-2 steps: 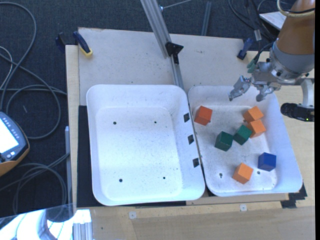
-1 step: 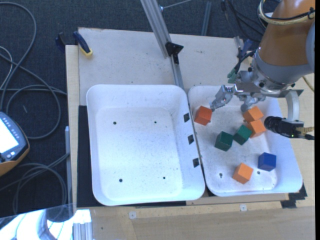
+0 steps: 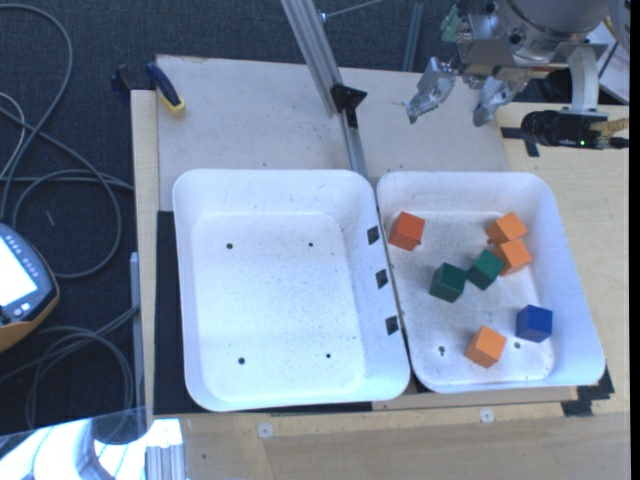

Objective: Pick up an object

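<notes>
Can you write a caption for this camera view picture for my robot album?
Robot hand open above the right bin of orange, green and blue blocks.

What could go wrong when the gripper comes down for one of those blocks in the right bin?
The gripper is open above the bench, beyond the right bin.

1. Two orange cubes and a green cube crowd together; fingers could likely wedge or nudge neighbours.

2. The blue cube sits near the bin's wall, so a finger might strike the rim.

The orange cube by the divider stands alone, probably safer.
</notes>
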### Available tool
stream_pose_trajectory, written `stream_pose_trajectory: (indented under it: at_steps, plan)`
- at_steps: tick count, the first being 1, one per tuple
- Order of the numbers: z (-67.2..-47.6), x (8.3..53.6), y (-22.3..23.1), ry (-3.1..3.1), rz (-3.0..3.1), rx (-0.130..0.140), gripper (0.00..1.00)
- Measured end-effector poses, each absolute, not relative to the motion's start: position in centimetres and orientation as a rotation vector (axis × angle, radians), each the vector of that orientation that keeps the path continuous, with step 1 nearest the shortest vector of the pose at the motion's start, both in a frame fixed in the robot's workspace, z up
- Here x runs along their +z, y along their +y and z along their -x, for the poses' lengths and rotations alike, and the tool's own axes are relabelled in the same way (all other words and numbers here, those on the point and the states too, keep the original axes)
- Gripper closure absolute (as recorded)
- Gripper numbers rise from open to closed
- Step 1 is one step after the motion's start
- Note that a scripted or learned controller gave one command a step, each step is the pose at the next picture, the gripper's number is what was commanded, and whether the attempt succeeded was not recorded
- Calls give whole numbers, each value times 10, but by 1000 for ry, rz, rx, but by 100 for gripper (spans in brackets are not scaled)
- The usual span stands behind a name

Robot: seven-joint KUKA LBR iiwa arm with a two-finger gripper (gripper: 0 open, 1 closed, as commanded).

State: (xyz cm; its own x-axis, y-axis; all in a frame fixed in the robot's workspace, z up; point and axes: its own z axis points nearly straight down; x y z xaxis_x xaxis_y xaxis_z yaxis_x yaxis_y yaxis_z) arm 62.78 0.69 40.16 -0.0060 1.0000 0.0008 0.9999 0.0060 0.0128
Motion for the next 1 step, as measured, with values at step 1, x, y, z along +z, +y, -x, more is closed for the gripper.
stream_pose_trajectory:
  at_steps: [1]
  plan:
    - [-650,398,-34,2214,-2223,2,0]
